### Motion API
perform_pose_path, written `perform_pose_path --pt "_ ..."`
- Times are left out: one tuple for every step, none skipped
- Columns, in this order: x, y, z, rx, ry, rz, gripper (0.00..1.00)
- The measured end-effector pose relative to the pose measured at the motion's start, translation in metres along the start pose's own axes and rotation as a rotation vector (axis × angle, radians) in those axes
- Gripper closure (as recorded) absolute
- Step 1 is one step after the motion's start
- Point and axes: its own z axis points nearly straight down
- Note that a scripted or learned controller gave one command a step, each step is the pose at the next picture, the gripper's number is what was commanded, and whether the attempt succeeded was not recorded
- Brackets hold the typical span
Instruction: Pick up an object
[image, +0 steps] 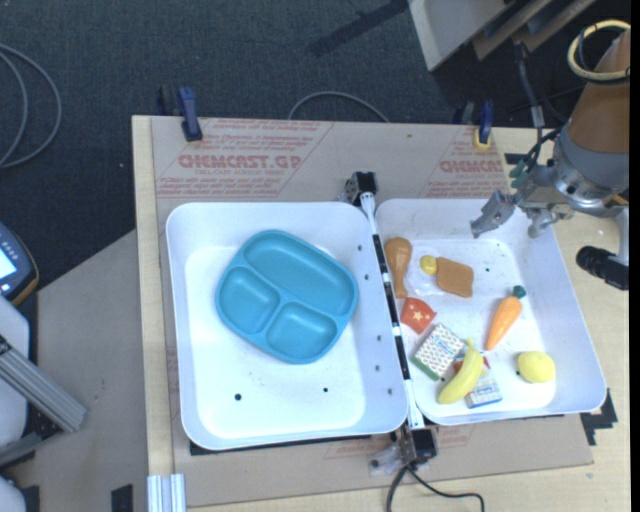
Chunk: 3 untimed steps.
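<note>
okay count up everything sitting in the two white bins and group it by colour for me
Blue: 1, the divided plate in the left bin.
Orange or brown: 3, the carrot, the bread slice, the squash-like piece.
Yellow: 3, the banana, the lemon, a small yellow piece.
Red: 1, the strawberry-like piece.
Patterned: 2, small boxes.
Total: 10.

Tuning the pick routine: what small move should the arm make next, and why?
Probably bring the claw down and toward the carrot. The claw sits over the right bin's far edge with nothing between its fingers, and the carrot lies apart from the other toys.
</note>
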Motion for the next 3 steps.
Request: perform_pose_path --pt "-0.043 -0.055 0.120 0.004 -0.003 0.007 0.00" --pt "-0.036 -0.106 0.128 0.006 0.002 0.003 0.00" --pt "-0.036 -0.102 0.116 -0.003 -0.001 0.002 1.00"
